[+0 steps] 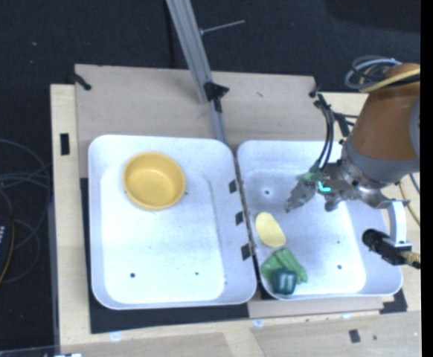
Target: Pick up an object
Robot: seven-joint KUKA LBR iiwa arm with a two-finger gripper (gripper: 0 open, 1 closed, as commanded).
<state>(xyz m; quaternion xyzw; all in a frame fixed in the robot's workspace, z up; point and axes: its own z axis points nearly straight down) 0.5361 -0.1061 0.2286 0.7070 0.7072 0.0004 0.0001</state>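
Lemon point(270, 230) lies in the right bin point(350, 277), against the divider, a green toy point(283, 270) just below. The gripper point(315, 192) hovers nearby, fingers spread, pinching nothing. A descent here risks closing on bare floor.

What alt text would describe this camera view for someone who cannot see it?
A grey and orange robot arm reaches from the right over the right bin, which holds a yellow object and a green object. The left bin holds a yellow bowl.
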